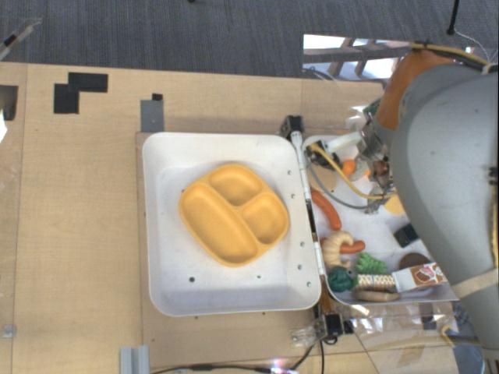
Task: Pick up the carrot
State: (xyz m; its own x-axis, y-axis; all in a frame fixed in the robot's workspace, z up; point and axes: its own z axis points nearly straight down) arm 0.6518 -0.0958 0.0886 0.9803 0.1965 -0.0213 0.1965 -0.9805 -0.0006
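We see two shallow white bins set side by side on a wooden bench (pixel 70 232). The left bin (pixel 168 287) contains one item: a yellow divided plate (pixel 234 213) with three compartments, lying roughly at the bin's centre and turned at an angle to its walls. All three compartments are bare.

The right bin (pixel 331 287) holds a cluster of toy foods. The carrot (pixel 326 209), a slim orange-red piece, lies near the bin's left wall, tilted from upper left to lower right. Below it we note a tan croissant-like piece (pixel 337 245), a small red item (pixel 355 248) beside that, a dark green item (pixel 341 279), a light green leafy piece (pixel 371 265), a brown roll-shaped item (pixel 376 293) and a printed carton (pixel 421 275). A black block (pixel 405 234) lies further right.

The grey arm (pixel 452 178) covers much of the right bin. The gripper (pixel 380 170) sits over the bin's upper part, near yellow cabling and well apart from the carrot. We cannot tell how its fingers stand.
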